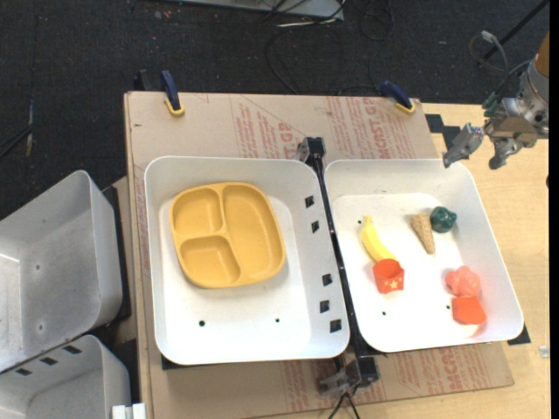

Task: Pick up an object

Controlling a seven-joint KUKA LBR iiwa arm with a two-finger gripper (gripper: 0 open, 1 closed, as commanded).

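Two white bins sit side by side on a cardboard-covered bench. The left bin holds a yellow tray with three compartments, lying flat toward the bin's far-left part; nothing lies in its compartments.

The right bin holds the toys. Taking the banana as the landmark: it lies in the bin's left-centre, long axis running away from the camera. A red block touches its near end. Right of the banana, apart from it, lies a tan cone, and a dark green lump sits against the cone's far right side. Further right and nearer the camera than the banana lies a pink lump, with an orange-red block just in front of it, touching or nearly so.

The gripper hangs beyond the right bin's far-right corner, well apart from the banana and every other toy. Its two fingers are spread wide with nothing between them.

The arm is cut off at the right edge; only a sliver of its orange band shows. What the green and pink lumps represent is hard to make out. Part of a further white bin is cut off at the left edge. Two blue-and-yellow clamps grip the bench's far edge.
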